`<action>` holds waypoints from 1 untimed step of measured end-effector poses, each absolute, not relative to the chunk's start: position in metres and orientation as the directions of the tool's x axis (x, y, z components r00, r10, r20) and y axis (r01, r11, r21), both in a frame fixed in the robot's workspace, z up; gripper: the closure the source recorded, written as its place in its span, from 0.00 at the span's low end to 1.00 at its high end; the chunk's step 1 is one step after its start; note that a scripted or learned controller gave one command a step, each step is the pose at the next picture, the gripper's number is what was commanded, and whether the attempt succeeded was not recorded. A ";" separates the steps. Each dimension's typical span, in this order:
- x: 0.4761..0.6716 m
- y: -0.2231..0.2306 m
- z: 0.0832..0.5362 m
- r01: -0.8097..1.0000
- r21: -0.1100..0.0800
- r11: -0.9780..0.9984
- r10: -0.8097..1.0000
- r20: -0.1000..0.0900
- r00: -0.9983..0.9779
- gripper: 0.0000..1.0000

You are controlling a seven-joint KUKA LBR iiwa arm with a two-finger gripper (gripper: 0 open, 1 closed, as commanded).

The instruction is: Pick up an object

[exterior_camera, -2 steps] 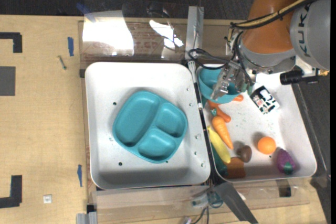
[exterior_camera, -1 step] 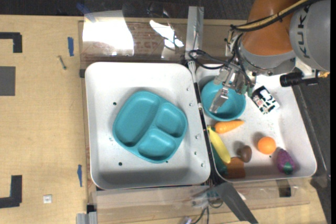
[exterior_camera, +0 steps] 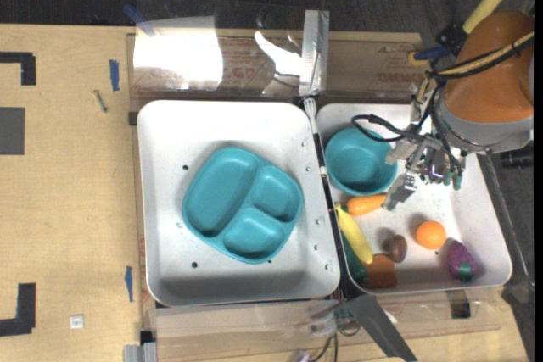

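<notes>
Camera view has the gripper (exterior_camera: 399, 192) low in the right bin (exterior_camera: 496, 254), just beside the carrot (exterior_camera: 366, 204) at its 3 o'clock; whether it is spread or closed I cannot tell. Nothing is lifted. Orange (exterior_camera: 430, 234), banana (exterior_camera: 354, 236) and teal bowl (exterior_camera: 360, 159) lie nearby, so the pick looks undone.

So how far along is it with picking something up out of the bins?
Nothing looks picked yet. The hand is low in the right bin, beside the teal bowl and just above the toy carrot, with nothing visibly between its fingers. The banana, orange, purple piece and brown pieces all lie on the bin floor. The grasp and lift are left.
</notes>
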State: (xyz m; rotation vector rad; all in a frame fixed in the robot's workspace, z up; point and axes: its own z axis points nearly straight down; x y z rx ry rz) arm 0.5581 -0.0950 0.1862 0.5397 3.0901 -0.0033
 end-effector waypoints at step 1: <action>0.568 -0.099 0.099 0.351 0.003 0.936 0.351 -0.013 -0.936 0.00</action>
